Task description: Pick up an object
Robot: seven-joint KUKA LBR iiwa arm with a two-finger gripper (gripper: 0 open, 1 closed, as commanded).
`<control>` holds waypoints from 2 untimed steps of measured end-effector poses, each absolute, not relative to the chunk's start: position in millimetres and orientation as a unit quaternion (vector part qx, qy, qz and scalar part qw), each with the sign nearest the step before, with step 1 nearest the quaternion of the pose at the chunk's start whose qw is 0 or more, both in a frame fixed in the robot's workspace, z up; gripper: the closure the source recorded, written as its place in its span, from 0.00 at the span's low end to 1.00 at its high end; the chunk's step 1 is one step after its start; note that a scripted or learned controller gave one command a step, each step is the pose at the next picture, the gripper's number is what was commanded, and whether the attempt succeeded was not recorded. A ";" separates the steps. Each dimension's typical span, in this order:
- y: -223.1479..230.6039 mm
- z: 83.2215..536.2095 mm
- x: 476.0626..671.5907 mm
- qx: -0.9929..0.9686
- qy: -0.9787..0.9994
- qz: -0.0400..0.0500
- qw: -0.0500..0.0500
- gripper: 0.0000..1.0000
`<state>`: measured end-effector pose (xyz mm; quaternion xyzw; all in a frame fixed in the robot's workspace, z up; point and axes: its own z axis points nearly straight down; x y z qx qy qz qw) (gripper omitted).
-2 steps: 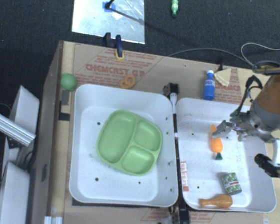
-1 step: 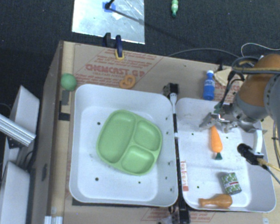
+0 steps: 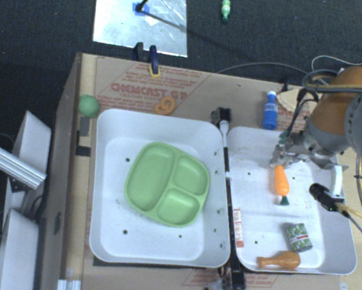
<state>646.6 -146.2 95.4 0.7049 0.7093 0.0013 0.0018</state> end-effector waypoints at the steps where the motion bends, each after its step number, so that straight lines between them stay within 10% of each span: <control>1: -134.8 209.1 600.3 0.707 0.708 0.002 0.003 1.00; 2: -86.4 257.0 547.5 0.705 0.709 0.001 0.001 1.00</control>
